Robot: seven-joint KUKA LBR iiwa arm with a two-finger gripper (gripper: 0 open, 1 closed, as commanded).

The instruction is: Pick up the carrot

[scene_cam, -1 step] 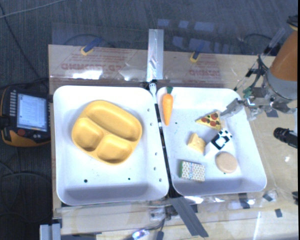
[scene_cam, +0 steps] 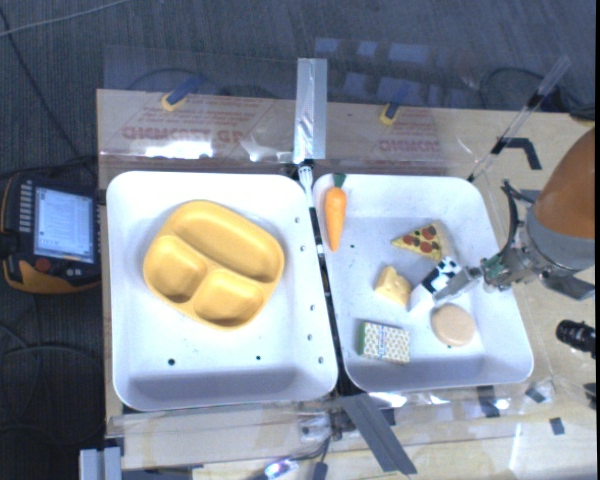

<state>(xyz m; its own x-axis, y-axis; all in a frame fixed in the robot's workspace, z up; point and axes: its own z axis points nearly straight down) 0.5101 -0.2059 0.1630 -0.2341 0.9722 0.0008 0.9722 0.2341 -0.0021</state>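
The carrot (scene_cam: 334, 214) is orange with a small green top. It lies lengthwise in the far left corner of the right bin (scene_cam: 500, 363), against the wall it shares with the left bin. My gripper (scene_cam: 448, 278) reaches in from the right and hangs low over the middle right of that bin. It sits between the pizza slice (scene_cam: 421, 239) and the round beige cookie (scene_cam: 452, 325), well to the right of the carrot and nearer the front. Nothing of the carrot is in its grasp.
A pale cheese wedge (scene_cam: 392, 286) and a small patterned box (scene_cam: 385, 341) also lie in the right bin. The left bin (scene_cam: 140, 368) holds a yellow divided plate (scene_cam: 213, 261). A handheld pendant (scene_cam: 52, 230) rests on the floor at the left.
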